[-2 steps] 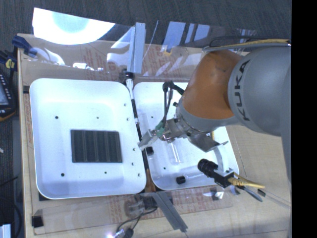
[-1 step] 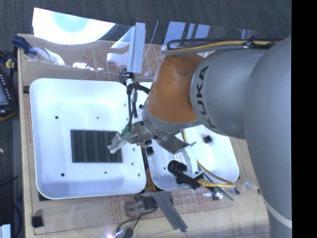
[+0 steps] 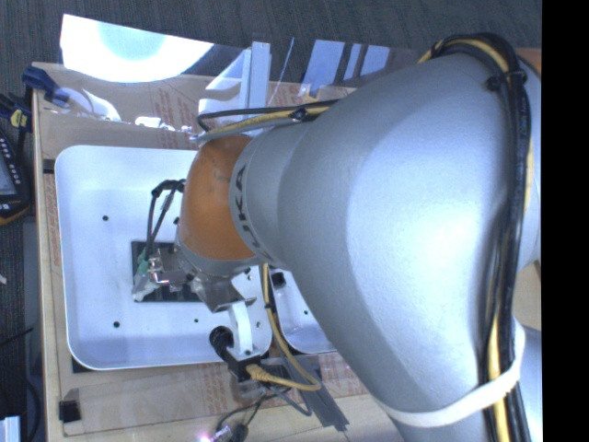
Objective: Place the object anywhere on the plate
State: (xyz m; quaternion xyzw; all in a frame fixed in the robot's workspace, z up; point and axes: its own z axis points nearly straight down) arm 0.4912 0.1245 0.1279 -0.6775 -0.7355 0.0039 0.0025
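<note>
My grey arm with its orange band [image 3: 216,201] covers most of the view and reaches down into the left white bin [image 3: 87,247]. The gripper [image 3: 147,274] sits low over the bin floor, left of centre, with its dark body and cables showing around it. Whatever lies under the gripper is hidden by the wrist. A sliver of the right bin [image 3: 299,325] shows beneath the arm.
The wooden bench [image 3: 138,399] frames the bins. Cables and a yellow connector [image 3: 267,371] hang at the front edge. A bright white sheet [image 3: 129,49] lies beyond the far side, and dark equipment [image 3: 9,173] sits at the far left.
</note>
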